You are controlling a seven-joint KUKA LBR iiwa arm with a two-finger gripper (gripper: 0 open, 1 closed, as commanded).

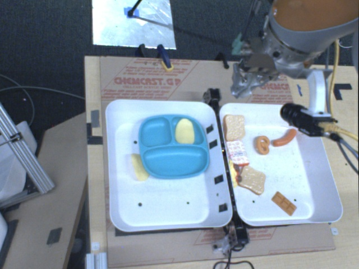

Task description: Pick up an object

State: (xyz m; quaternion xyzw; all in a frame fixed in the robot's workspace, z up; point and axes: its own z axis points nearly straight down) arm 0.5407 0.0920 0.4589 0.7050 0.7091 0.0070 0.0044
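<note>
Sausage [283,137] lies in the right bin [320,178]; gripper [245,84] hangs near that bin's far edge, how open I cannot tell.

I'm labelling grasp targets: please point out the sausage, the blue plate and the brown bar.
sausage [283,138], camera view, middle of its length.
blue plate [171,162], camera view, bare floor of its large compartment.
brown bar [284,203], camera view, centre of its top face.

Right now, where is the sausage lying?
In the camera view, the sausage lies in the right bin, toward its far side, just to the view's right of the small orange ring.
</note>
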